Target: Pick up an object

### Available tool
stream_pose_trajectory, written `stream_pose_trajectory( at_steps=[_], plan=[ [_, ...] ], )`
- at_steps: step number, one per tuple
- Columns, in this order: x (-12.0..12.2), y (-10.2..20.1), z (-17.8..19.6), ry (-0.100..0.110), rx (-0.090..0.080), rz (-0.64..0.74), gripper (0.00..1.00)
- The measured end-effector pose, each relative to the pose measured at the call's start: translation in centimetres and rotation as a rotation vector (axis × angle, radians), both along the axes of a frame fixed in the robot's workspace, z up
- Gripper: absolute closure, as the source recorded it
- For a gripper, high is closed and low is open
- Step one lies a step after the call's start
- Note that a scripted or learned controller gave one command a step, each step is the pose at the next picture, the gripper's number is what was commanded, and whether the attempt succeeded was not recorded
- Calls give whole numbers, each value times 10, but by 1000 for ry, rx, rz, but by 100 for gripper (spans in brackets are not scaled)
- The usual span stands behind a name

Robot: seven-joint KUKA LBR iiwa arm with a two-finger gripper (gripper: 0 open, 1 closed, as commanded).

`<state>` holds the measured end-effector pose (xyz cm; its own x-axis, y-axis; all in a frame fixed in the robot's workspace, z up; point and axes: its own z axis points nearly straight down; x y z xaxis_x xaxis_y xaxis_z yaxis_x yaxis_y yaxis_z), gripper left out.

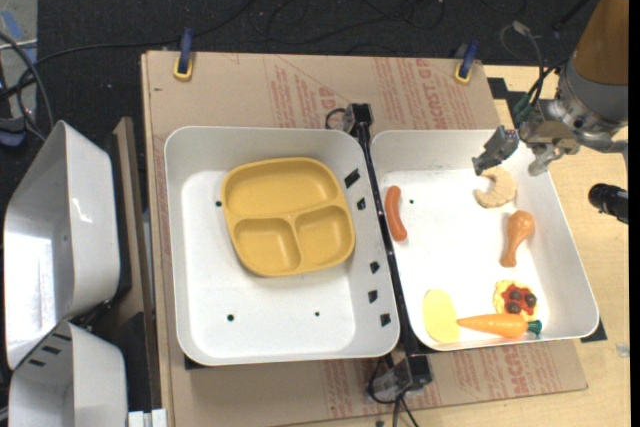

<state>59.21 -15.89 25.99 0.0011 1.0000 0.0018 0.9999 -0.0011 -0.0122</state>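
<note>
Your arm [600,45] comes in from the right, grey wrist under the orange band, with the gripper [520,153] hanging over the far right part of the right bin [560,260]. You can see two dark fingers [495,153] spread apart, one on each side, nothing caught between them. Just below and between them lies a pale curved pastry piece [495,189] on the bin floor; whether a fingertip touches it, you cannot tell from this slant. Near it, a little toward you, lies a toy chicken drumstick [516,235], tilted. Along the left wall of the same bin lies a red-orange sausage [396,213], lengthwise, well apart from the rest. At the near edge sit a yellow oval slice [439,314], an orange carrot [493,323] lying across just beside it with its green end to the right, and a small yellow piece with red and dark berries [516,297] just behind the carrot. In the left bin [190,245] rests a yellow three-compartment plate [288,215], nothing in its wells. Both bins sit on a cardboard-covered surface [270,80], held by yellow clamps [183,67] at the far edge.
</note>
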Motion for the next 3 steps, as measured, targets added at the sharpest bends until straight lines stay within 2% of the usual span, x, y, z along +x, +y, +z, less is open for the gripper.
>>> stream_pose_trajectory(
  at_steps=[1,2,3],
  plan=[
    [2,1,7,-12,-2,3,0],
    [6,-1,-56,-8,-1,0,0],
    [-4,0,-104,-9,-1,0,0]
  ],
)
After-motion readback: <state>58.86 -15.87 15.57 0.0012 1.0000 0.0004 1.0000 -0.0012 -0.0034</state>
